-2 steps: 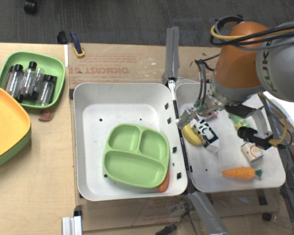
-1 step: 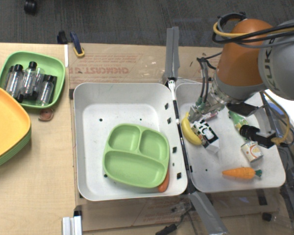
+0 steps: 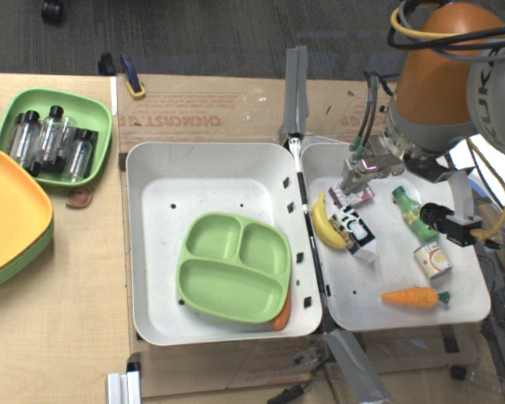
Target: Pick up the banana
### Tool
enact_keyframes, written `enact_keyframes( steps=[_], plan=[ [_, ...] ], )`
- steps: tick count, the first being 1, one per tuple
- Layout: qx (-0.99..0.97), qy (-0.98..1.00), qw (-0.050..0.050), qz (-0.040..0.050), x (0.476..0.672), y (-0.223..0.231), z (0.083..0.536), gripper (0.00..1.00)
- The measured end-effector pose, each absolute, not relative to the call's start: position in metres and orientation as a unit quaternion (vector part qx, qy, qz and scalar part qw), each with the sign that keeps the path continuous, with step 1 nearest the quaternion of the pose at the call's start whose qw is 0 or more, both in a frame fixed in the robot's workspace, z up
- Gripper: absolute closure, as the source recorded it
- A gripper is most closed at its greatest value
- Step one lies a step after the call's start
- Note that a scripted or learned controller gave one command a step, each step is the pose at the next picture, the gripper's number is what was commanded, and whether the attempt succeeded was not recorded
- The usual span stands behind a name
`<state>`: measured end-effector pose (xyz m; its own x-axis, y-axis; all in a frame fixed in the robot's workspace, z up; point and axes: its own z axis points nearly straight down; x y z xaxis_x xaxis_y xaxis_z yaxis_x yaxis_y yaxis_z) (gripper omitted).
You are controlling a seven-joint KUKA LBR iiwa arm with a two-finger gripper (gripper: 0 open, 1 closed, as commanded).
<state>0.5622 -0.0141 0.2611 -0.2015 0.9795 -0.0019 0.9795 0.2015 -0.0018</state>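
Right bin (image 3: 471, 310): 1 banana (image 3: 323, 222) at left wall, 1 carrot (image 3: 414, 298), 1 green bottle (image 3: 413, 213), 1 juice carton (image 3: 433, 261). Gripper (image 3: 359, 175) above banana; jaws' state unclear. Left bin (image 3: 151, 251): 1 green divided plate (image 3: 235, 266).

Two bins sit side by side on the bench: the left bin (image 3: 143, 251) holds a divided plate (image 3: 234, 268), and the right bin (image 3: 480, 301) holds the rest. In it the banana (image 3: 323, 223) lies along the left wall, touching a small carton (image 3: 353, 230) on its right, with the gripper (image 3: 358, 178) just behind them. Further right lie a bottle (image 3: 414, 214) and a juice box (image 3: 433, 261), and the carrot (image 3: 414, 298) lies nearest the front edge.
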Motion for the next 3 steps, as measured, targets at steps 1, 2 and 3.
enact_keyframes(
  steps=[1,2,3],
  plan=[
    [0.586,0.81,0.0,-0.0012,0.642,0.027,0.19,1.0],
    [0.605,0.796,0.001,-0.0009,0.659,-0.023,0.191,1.0],
    [0.635,0.773,0.001,-0.0006,0.659,-0.025,0.191,1.0]
  ],
)
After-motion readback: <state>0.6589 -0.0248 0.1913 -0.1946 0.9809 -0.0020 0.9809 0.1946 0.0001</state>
